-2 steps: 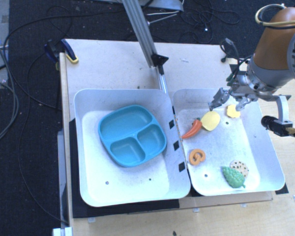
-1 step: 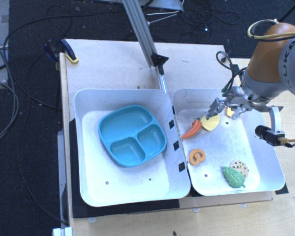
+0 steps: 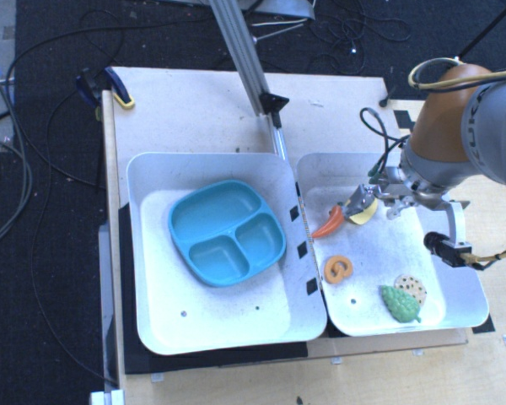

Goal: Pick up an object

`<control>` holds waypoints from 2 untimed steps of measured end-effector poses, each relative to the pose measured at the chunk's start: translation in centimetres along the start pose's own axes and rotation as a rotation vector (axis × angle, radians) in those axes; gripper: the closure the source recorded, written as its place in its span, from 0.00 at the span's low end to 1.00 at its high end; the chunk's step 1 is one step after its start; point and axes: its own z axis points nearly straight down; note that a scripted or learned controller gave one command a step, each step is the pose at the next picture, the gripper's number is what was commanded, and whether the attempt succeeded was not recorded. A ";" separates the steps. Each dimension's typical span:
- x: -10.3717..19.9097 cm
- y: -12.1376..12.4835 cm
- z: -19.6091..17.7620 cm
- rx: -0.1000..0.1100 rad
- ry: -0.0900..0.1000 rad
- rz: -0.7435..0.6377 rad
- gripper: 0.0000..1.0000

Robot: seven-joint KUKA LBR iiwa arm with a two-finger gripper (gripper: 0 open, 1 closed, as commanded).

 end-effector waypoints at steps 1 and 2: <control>0.0 0.1 4.4 -0.006 -0.002 0.000 0.00; -0.1 0.2 3.2 -0.009 -0.003 0.001 1.00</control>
